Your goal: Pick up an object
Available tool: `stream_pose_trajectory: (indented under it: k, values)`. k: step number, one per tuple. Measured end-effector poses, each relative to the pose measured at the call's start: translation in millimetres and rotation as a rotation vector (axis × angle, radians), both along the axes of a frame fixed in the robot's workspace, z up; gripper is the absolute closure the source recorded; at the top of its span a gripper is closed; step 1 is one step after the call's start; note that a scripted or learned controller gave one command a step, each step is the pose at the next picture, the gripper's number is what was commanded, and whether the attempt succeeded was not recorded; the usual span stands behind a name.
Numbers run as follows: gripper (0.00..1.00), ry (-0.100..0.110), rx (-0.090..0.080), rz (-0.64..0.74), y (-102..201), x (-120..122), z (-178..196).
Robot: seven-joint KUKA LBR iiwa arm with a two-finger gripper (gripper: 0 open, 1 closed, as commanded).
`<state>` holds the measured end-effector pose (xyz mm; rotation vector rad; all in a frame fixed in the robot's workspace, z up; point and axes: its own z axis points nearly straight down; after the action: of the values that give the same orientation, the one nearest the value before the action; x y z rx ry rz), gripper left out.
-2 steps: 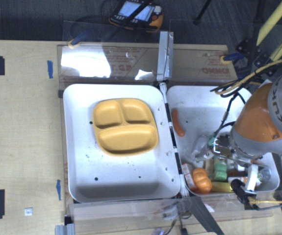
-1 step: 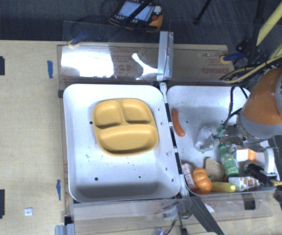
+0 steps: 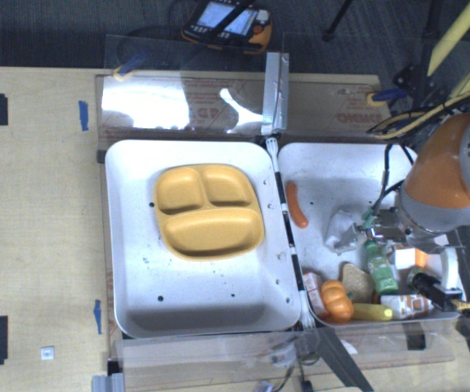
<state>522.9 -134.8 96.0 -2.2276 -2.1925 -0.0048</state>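
Nearest you, along the right bin's [image 3: 333, 158] front edge, lie 1 orange gourd-shaped toy [image 3: 337, 298], a brown lump [image 3: 355, 279] and a yellow stick [image 3: 371, 310], while the left bin [image 3: 128, 243] holds 1 upturned yellow divided tray [image 3: 208, 209]. You can see an orange sausage-shaped piece [image 3: 297, 205] by the divider, and further right the gripper [image 3: 376, 233] hangs low over a green bottle [image 3: 381, 269] beside crumpled clear wrap [image 3: 342, 229]; you cannot tell how its jaws stand.

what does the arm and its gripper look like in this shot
The arm is a rounded grey body with a broad orange band above the wrist. Dark cables loop beside it. The gripper is a small metallic and black assembly at its end.
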Motion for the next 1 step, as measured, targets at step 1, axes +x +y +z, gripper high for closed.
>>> stream_pose_trajectory:
  k: [1]
  values:
    - [0.0,-0.022,0.004,-0.076,-22.7,-21.3,-6.8]
